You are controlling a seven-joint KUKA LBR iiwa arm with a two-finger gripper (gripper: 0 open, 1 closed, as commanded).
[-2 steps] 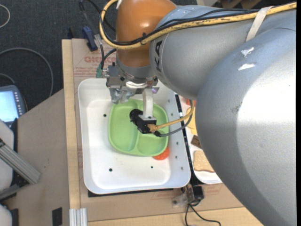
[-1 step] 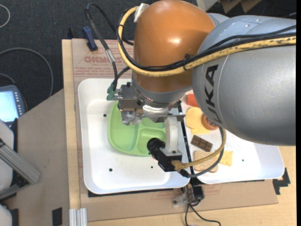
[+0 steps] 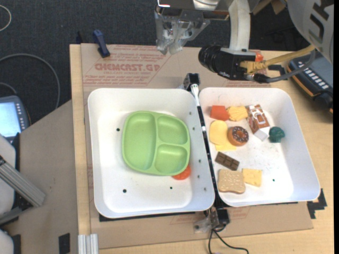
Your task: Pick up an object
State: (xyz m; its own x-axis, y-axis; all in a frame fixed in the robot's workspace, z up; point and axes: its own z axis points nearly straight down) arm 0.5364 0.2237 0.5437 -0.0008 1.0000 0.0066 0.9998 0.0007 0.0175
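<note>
Hovering above the bench, clear of both bins: two-finger gripper [image 3: 170,45], carrying nothing; open or closed, impossible telling. Awaiting picking: round chocolate-frosted toy doughnut [image 3: 238,136].

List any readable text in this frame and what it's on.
"CHEMCAST G P" in red capitals: on the brown protective sheet behind the left bin; the final letters are uncertain.
Smaller red lines above and below it on the same sheet: too blurred to read.
Large dark letters on the grey robot housing at top right: cut off by the frame edge, unreadable.
</note>
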